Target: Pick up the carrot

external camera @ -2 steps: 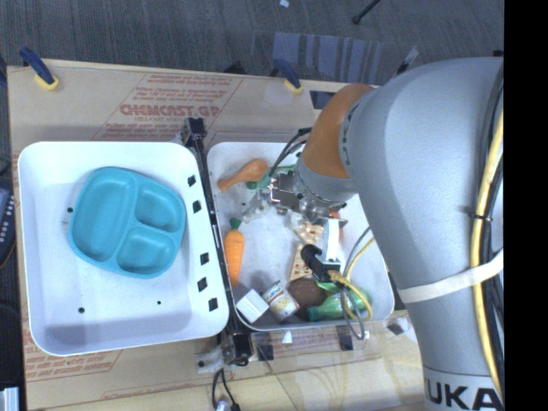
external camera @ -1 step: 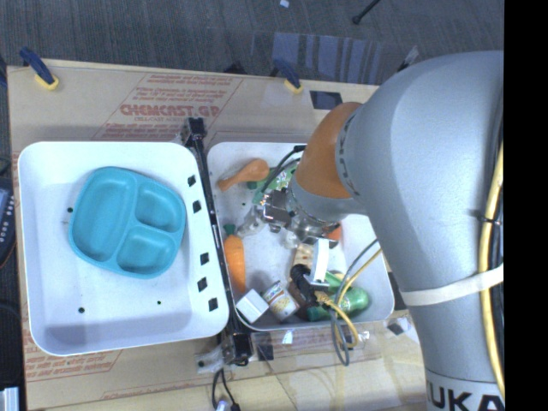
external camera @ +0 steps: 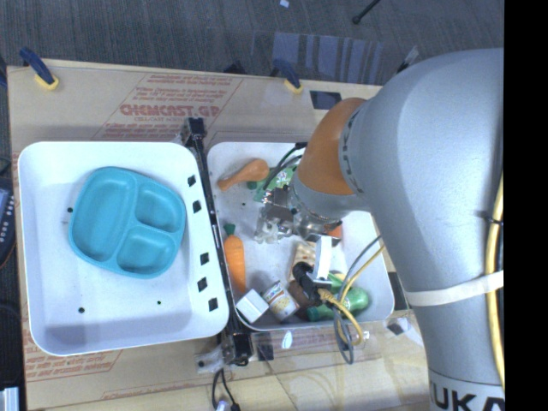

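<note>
Grey arm housing (external camera: 437,212) is crowding the right bin (external camera: 218,157) and covering much of its contents. Pincer (external camera: 278,221) is hanging right of the carrot (external camera: 235,262), which is lying along the bin's left wall; pincer state cannot be determined. Risk: neighbouring clutter or the wall could deflect a grasp.

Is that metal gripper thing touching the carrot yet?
Apart. The camera view shows bare white bin floor between the gripper and the carrot, which lies by the right bin's left wall.
</note>
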